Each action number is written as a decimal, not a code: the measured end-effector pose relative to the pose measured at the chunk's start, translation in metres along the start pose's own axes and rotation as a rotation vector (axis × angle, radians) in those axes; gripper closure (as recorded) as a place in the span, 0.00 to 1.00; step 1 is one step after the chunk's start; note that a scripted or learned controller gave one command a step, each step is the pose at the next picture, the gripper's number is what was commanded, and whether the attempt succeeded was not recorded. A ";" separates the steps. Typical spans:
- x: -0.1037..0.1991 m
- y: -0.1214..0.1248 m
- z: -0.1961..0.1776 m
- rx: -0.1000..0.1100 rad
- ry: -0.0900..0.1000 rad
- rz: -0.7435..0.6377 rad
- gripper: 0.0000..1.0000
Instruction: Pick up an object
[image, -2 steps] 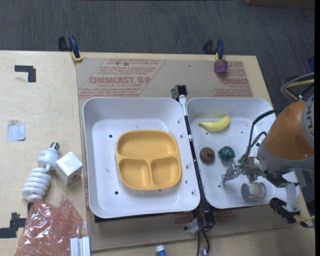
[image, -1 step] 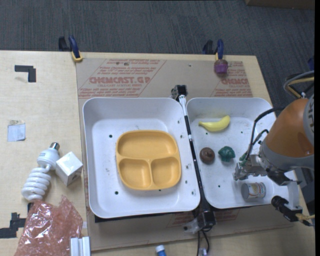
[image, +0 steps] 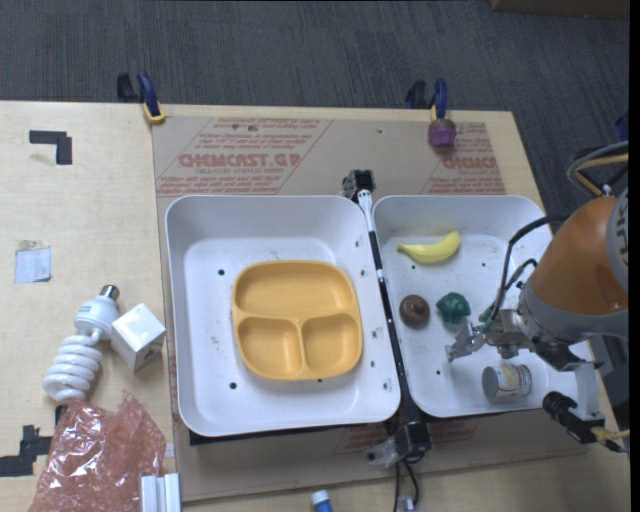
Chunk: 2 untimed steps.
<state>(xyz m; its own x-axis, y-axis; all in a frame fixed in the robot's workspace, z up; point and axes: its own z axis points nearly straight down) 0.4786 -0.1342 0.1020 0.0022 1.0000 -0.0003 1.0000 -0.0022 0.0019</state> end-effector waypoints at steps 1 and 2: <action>0.035 -0.001 0.010 0.001 0.001 -0.002 0.00; 0.035 0.001 0.000 -0.002 0.000 0.000 1.00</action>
<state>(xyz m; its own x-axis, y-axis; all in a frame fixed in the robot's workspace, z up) 0.4796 -0.0994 0.1022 0.0019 1.0000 -0.0003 1.0000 -0.0019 0.0037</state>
